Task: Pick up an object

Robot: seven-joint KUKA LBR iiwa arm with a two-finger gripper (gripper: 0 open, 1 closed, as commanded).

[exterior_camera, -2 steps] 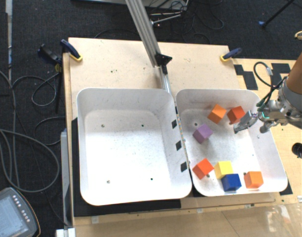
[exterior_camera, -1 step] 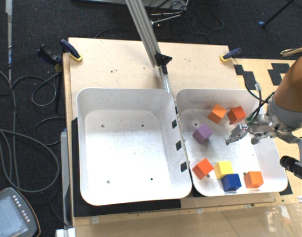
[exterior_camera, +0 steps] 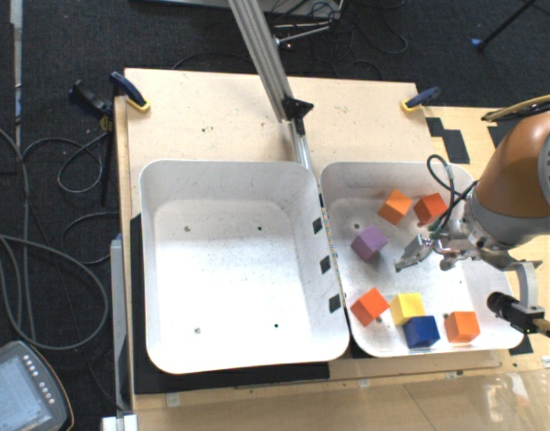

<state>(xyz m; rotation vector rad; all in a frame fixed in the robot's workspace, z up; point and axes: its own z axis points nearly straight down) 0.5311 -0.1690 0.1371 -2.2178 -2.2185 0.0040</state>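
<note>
The right bin [exterior_camera: 374,171] holds several small cubes. An orange cube [exterior_camera: 395,207] and a red-orange cube [exterior_camera: 430,208] lie near its back. A purple cube [exterior_camera: 369,241] sits left of centre. Along the front are a red-orange cube [exterior_camera: 371,305], a yellow cube [exterior_camera: 406,308], a blue cube [exterior_camera: 421,331] and an orange cube [exterior_camera: 462,327]. My gripper [exterior_camera: 417,253] hangs over the bin's middle, right of the purple cube and below the red-orange cube at the back. No cube is seen in it.
The left bin [exterior_camera: 230,259] lies beside the right one, the two rims meeting at a shared edge. A slanted metal pole [exterior_camera: 261,48] runs from the back down to that edge. Clamps [exterior_camera: 131,92] sit at the bench's back corners.
</note>
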